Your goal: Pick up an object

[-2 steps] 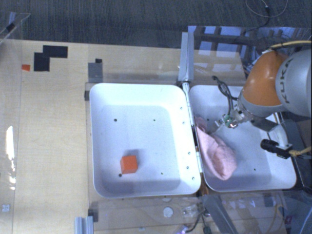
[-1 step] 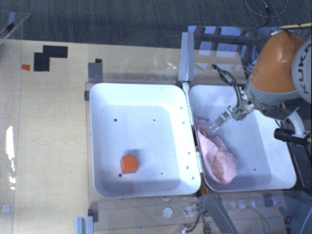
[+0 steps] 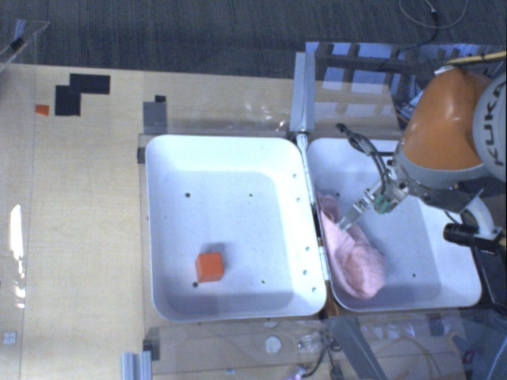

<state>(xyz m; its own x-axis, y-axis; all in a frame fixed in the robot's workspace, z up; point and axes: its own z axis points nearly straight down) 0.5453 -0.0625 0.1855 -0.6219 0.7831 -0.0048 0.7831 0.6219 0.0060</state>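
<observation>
Two white bins (image 3: pixel 158 212) — one orange block (image 3: pixel 210 267), one pink, seemingly cloth bundle (image 3: pixel 352 260).

Robotics lab: bench (image 3: pixel 79 236), white bins (image 3: pixel 230 165), loose cables (image 3: pixel 428 10).

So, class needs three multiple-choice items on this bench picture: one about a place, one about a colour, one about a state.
1. Where does the orange block lie?
A. left bin
B. right bin
C. bare bench

2. What colour is the soft cloth?
A. green
B. pink
C. black

3. Where is the gripper?
A. over the left bin
B. outside both bins
C. at the cloth in the right bin

Answers: 1 A, it lies on the left bin floor; 2 B, pale pink; 3 C, its tip meets the cloth's upper end in the right bin.
</observation>
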